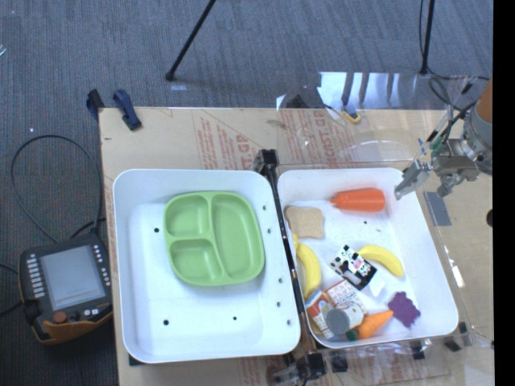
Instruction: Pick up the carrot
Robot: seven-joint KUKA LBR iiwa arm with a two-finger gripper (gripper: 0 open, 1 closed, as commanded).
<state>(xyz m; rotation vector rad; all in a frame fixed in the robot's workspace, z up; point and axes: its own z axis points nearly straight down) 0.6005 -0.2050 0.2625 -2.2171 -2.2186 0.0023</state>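
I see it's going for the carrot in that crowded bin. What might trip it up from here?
Two orange carrot-like toys share the right bin: a big carrot near the far wall and a small carrot at the near edge, so it may choose either. The big one lies close to the bread slice and looks smooth and rounded, so it may roll or slip. The gripper hangs over the bin's right rim and might clip it coming down.

We see two white bins (129,215), the left one holding a pale green plate (215,237). In the right bin lie an orange carrot (360,200), tan bread (305,222), two yellow bananas (309,268), a black-and-white patterned block (355,265) and a purple piece (403,308). The surface (193,135) is brown with red print.
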